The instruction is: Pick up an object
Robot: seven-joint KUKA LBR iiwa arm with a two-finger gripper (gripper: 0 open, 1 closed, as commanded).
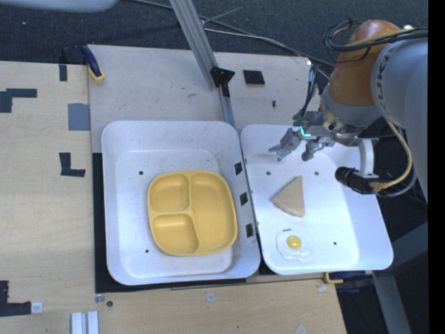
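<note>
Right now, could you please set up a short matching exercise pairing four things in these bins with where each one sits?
Things:
1. plate
2. wedge
3. egg
4. end effector

Places:
A. near corner of the right bin, by its front rim
B. above the far part of the right bin
C. middle of the left bin
D. middle of the right bin

Pairs: 1-C, 2-D, 3-A, 4-B
</note>
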